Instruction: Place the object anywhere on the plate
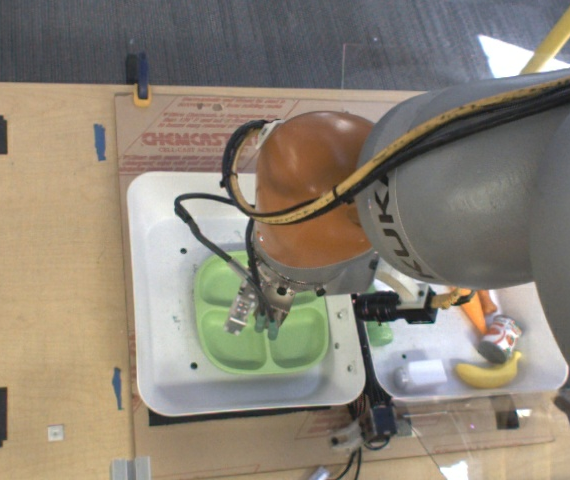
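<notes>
**Gripper over plate, object not identifiable**

Gripper [262,320] hangs low over the green divided plate [300,348] in the left bin [155,298], centre frame. Can't tell its state or whether it's carrying anything. Banana [487,372] and other items sit lower right. If loaded: release low over a compartment, then lift straight up.
</notes>
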